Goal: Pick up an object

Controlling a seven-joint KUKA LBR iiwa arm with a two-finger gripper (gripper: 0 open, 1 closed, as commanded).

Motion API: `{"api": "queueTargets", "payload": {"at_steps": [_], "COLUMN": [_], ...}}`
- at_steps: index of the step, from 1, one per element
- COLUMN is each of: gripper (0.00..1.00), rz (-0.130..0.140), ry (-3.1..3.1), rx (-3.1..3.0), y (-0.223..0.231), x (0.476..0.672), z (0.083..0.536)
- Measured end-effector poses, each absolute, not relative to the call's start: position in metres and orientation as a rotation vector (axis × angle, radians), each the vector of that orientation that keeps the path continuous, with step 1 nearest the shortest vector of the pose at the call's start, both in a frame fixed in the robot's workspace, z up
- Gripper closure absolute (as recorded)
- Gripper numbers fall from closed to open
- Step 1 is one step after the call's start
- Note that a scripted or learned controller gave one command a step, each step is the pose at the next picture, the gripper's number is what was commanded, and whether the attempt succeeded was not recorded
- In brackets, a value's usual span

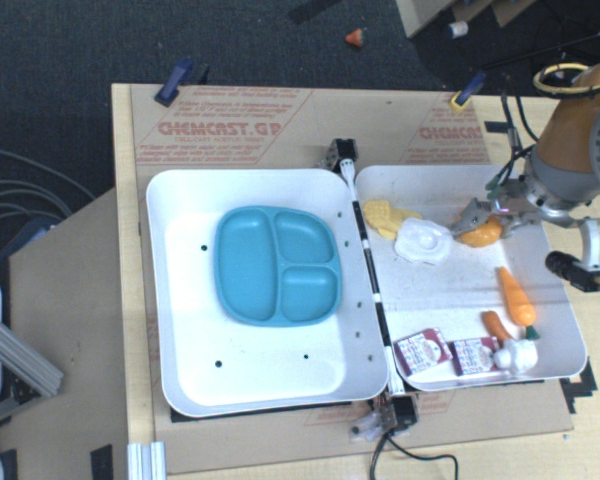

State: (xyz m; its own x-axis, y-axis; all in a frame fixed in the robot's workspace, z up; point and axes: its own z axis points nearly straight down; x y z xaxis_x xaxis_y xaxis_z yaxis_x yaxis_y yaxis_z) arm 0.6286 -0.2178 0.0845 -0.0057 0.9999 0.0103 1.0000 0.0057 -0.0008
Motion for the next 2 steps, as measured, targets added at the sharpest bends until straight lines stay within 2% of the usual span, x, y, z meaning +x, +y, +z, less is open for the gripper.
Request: {"api": "queueTargets", "payload": {"at_steps": [1, 2], "gripper": [1.0, 1.0], "rz": [-0.01, -0.002], "ry": [-2.226, -2.222], "rx": [-2.21, -2.219], "y": [-0.218, -0.033], "x": [0.629, 0.577], "z": [0.095, 0.216]}}
